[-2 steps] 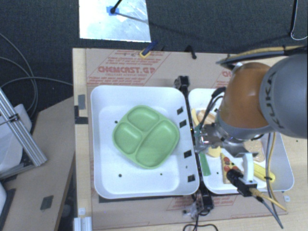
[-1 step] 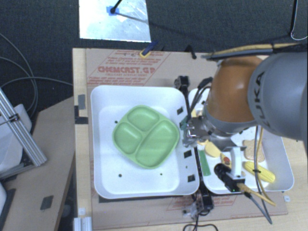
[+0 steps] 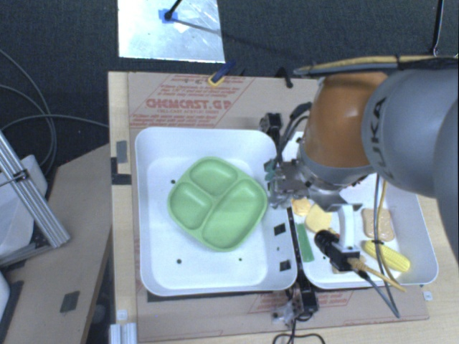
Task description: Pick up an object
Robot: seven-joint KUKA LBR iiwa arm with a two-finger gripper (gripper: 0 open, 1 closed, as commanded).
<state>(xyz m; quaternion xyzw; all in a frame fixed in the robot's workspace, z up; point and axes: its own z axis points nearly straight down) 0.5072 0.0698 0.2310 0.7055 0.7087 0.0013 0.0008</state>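
My gripper (image 3: 284,183) hangs low over the divide between the two bins, under the orange band of the wrist. Just left of it, a green divided plate (image 3: 218,202) lies flat in the left bin (image 3: 154,264). In the right bin (image 3: 423,264), two small yellow pieces (image 3: 310,215) lie right below the gripper. A tan bread-like piece (image 3: 379,223) and a yellow corn-like piece (image 3: 388,257) rest farther right. A thin green strip (image 3: 305,244) lies along that bin's left wall. The arm hides much of the right bin.
Both bins stand on a cardboard sheet (image 3: 188,100) on the bench. A shiny square sheet (image 3: 171,20) lies on the dark floor beyond. Metal framing (image 3: 29,206) stands at the far left.
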